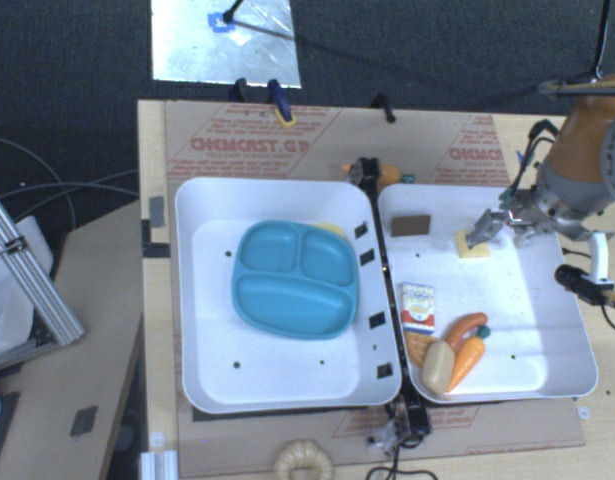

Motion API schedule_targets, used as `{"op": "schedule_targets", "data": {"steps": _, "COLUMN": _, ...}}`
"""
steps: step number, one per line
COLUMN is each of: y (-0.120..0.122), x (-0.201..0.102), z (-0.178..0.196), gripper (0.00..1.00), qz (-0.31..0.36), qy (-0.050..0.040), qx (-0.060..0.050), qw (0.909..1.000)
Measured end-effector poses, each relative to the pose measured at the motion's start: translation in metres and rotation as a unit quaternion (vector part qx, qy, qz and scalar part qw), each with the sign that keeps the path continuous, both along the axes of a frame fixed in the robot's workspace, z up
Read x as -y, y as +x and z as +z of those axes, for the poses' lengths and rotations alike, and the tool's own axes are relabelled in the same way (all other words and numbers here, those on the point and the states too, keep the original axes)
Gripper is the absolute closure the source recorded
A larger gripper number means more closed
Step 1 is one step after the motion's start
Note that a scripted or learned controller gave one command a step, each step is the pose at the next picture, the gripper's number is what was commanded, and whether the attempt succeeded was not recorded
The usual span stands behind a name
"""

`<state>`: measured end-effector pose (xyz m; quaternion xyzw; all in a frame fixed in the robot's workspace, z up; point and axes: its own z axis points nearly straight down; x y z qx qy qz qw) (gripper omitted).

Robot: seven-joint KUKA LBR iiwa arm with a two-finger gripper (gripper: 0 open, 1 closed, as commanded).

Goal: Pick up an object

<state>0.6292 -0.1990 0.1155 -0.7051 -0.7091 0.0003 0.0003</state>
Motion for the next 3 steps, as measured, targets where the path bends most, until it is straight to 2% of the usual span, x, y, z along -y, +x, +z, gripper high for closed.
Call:
{"op": "schedule_targets", "data": {"steps": 1, "y": 0.0, "x": -0.001, "z": -0.032, "gripper": 0.0, "qz": 0.0, "qy": 0.0, "qx": 0.0, "qw": 1.0}}
{"op": "schedule_targets", "data": {"steps": 2, "y": 0.006, "x": -0.001, "z": -0.013, "gripper": 1.0, "qz": 0.002, "qy": -0.0015, "qx": 0.008, "qw": 1.0}}
{"op": "schedule_targets", "data": {"steps": 3, "y": 0.001, "x": 0.001, "z": 0.033, "gripper": 1.0, "qz": 0.0, "qy": -0.0006, "qx": 0.003, "qw": 1.0}}
